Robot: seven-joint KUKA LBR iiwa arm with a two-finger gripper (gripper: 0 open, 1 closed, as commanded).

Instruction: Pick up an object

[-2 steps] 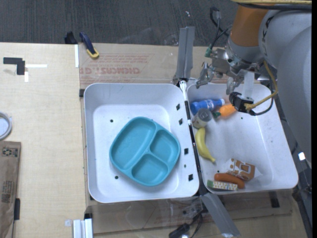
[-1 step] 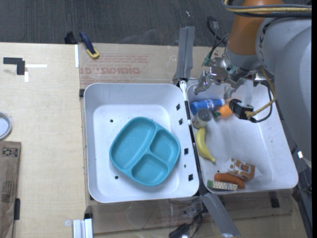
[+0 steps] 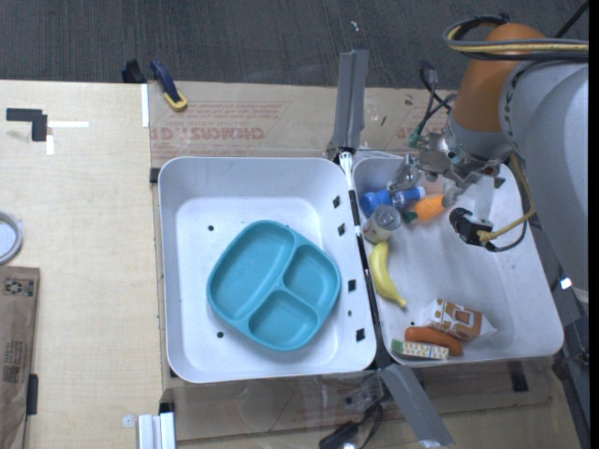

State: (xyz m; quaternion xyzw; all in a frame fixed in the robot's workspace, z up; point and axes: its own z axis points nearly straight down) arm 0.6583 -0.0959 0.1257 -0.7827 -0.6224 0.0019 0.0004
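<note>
At the near edge of the right bin (image 3: 524,340) lie a sausage-like orange piece (image 3: 432,337) on a small flat packet (image 3: 418,350), with a small brown-and-white carton (image 3: 457,319) just beside them. A little farther in, a yellow banana (image 3: 383,274) lies along the bin's left wall, next to the divider between the bins. The left bin (image 3: 187,251) bears a blue three-compartment plate (image 3: 273,284), tilted slightly across its floor. In the far left corner of the right bin sits a cluster: a round grey can (image 3: 386,219), a blue object (image 3: 378,200) and an orange carrot-like piece (image 3: 428,208), all close together. The gripper (image 3: 423,171) hangs right over that cluster, near the blue object and the orange piece; whether it grasps anything cannot be told, since the view is too cluttered there. Behind it rises the grey arm (image 3: 552,110) with its orange band (image 3: 487,82).
</note>
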